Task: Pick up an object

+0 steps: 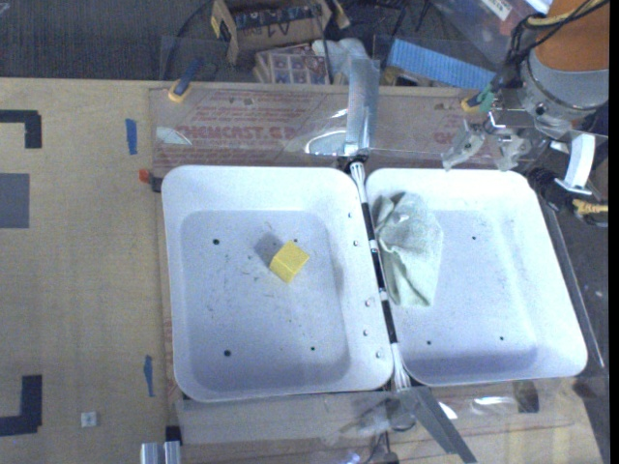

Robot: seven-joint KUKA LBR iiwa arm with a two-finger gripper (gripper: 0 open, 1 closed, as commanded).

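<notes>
A small yellow block (289, 261) lies near the middle of the left bin (193, 298). A crumpled pale cloth (408, 247) rests against the left wall of the right bin (522, 336). My gripper (483, 151) hangs over the far rim of the right bin, up and to the right of the cloth. It is open, and nothing sits between its fingers (458, 151). The grey arm with its orange band (580, 8) comes in from the upper right corner.
A metal clamp post (363, 104) stands behind the seam between the two bins. Cardboard and a printed board (251, 129) lie along the back edge. Boxes and cables clutter the floor beyond.
</notes>
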